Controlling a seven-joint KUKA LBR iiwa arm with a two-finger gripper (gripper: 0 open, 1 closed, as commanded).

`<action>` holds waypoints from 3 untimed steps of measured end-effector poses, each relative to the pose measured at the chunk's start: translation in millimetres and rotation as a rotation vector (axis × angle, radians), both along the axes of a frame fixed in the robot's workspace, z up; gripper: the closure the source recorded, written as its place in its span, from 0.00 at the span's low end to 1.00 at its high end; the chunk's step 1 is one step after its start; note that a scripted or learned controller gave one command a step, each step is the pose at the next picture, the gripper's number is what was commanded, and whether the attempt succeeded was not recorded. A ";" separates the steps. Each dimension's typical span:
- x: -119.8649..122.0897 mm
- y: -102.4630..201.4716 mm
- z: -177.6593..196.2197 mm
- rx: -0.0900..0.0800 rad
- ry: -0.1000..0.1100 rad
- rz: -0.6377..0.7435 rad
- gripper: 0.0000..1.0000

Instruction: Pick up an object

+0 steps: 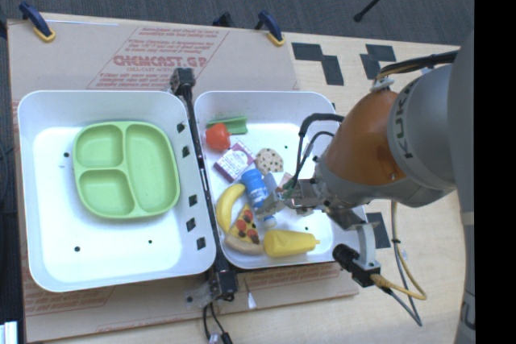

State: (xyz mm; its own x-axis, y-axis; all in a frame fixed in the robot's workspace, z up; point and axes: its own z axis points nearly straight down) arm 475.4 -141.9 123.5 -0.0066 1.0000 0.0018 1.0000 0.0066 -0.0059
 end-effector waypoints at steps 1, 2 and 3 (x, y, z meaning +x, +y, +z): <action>62.0 40.9 -30.1 -0.007 -0.009 -0.002 0.00; 61.1 42.2 -21.0 -0.005 -0.003 0.003 1.00; 2.1 58.2 68.4 -0.001 -0.004 -0.004 1.00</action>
